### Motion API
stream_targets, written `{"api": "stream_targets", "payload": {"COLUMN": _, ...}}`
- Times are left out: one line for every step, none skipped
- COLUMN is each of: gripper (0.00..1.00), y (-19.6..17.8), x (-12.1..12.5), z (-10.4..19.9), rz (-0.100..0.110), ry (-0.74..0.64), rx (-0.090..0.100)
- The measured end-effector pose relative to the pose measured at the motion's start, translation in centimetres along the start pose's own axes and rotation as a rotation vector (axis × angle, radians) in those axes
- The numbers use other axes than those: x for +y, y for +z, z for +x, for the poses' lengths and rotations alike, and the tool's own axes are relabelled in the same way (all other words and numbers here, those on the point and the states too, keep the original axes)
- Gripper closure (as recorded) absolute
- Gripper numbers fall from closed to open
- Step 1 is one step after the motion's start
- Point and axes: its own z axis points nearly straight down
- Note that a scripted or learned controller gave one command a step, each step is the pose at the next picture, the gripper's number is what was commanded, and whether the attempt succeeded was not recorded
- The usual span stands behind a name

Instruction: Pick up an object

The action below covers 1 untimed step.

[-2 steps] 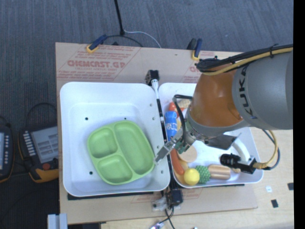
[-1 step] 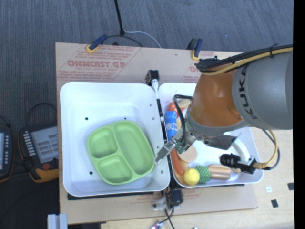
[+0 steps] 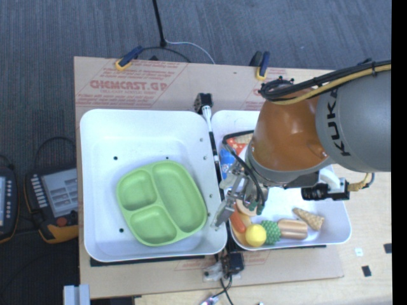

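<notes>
Yellow plastic lemon (image 3: 255, 235) sits just below pincer (image 3: 238, 199); arm hides right bin's (image 3: 340, 230) middle, pincer state unclear tbh.

two white bins (image 3: 102, 138), one green divided plate (image 3: 161, 202), perhaps five toy foods (image 3: 255, 235).

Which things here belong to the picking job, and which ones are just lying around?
Job: gripper; toy food in right bin: yellow lemon, hot dog, wedge.
Lying about: green divided plate in left bin; clamps.
</notes>
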Motion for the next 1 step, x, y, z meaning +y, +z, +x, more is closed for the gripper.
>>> {"api": "stream_targets", "payload": {"gripper": 0.0, "y": 0.0, "x": 0.01, "z": 0.0, "rz": 0.0, "ry": 0.0, "rx": 0.0}}
